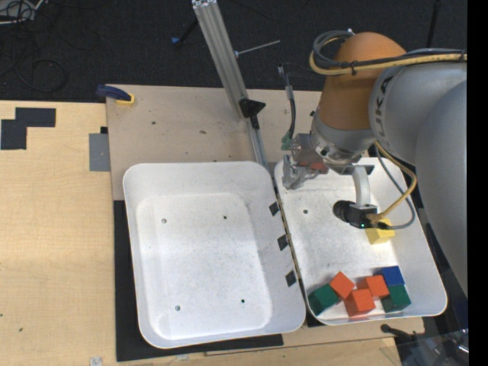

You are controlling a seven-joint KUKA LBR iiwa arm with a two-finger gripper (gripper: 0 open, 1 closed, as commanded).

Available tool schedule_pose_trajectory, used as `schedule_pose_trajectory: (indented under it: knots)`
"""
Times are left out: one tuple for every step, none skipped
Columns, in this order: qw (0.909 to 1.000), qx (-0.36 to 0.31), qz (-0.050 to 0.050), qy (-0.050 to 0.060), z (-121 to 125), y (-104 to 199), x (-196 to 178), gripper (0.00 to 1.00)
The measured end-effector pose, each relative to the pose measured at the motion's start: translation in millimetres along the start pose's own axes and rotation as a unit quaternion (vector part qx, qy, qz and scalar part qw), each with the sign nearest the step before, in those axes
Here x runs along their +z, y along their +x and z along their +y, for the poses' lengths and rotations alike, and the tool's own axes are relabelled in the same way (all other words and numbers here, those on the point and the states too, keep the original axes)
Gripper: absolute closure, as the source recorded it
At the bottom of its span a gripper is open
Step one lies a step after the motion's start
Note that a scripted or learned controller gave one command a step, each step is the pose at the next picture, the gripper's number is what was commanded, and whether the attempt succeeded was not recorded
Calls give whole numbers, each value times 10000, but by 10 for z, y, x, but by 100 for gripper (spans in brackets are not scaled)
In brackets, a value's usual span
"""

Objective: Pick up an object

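My gripper (294, 175) hangs over the far left corner of the right bin (431, 279), below the orange band on the arm. Nothing can be seen held in it. A yellow block (380, 235) lies near the bin's right side, partly under a black fitting on the arm. At the bin's near end sits a cluster of blocks: a green one (325, 298), orange ones (342, 284) (360, 302) (377, 285), a blue one (392, 275) and another green one (396, 300). The gripper is well away from that cluster.
The left bin (137, 181) lies beside the right one, with black clips (282, 242) along their shared edge. A slanted aluminium rail (225, 59) rises behind the bins. The grey arm (427, 120) covers the upper right.
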State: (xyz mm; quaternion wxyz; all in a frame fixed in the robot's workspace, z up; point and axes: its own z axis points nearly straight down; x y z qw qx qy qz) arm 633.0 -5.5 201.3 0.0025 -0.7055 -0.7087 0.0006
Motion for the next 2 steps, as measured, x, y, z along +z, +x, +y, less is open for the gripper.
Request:
schedule_pose_trajectory:
  knots:
    - [10000, 1, -2, 8, -169, 518, 30, 100]
    - [10000, 3, -5, -1, -227, 1001, 12, 100]
